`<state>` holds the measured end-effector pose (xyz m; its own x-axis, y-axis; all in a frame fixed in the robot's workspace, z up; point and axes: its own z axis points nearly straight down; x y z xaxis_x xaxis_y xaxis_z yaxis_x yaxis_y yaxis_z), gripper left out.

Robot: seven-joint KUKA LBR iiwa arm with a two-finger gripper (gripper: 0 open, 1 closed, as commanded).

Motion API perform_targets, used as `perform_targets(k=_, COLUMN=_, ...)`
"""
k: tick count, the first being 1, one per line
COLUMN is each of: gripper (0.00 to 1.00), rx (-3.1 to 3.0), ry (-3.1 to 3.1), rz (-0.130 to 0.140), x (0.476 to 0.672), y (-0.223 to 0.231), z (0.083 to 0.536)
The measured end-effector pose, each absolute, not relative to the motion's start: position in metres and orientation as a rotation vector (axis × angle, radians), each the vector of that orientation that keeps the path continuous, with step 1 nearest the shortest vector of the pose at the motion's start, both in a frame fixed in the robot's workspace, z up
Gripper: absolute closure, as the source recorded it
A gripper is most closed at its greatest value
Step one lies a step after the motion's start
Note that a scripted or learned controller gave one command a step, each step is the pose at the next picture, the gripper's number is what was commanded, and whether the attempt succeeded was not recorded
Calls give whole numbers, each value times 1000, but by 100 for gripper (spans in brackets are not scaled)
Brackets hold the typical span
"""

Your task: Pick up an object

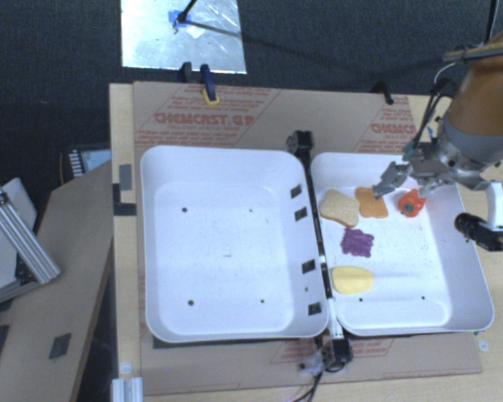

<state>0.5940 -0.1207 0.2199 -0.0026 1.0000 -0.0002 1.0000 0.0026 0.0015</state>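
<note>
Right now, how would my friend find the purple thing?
Look in the right bin. The purple thing lies near its middle, below the bread and above the yellow piece. It is the only purple, bumpy-edged item.

A brown board [235, 111] printed with red lettering lies under both bins. A blue and yellow clamp [208, 86] grips its edge at twelve o'clock, with a black clip [185, 72] just beside it. Beyond, at eleven o'clock, a shiny foil sheet [180, 23] rests on dark carpet [42, 48]. An aluminium rail [17, 233] slants at nine o'clock.
</note>
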Motion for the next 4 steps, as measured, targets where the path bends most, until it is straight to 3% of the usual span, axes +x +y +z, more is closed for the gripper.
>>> perform_targets(k=1, gripper=0, rx=2222, ry=2225, rz=-3, x=572, y=-113, z=168)
perform_targets(k=2, gripper=0, rx=2224, ry=2226, rz=-3, x=549, y=-93, z=80)
perform_targets(k=3, gripper=100, rx=2219, ry=2221, rz=2, x=552, y=-95, z=95)
perform_targets(k=4, gripper=100, rx=2208, ry=2230, rz=10, x=527, y=-32, z=189)
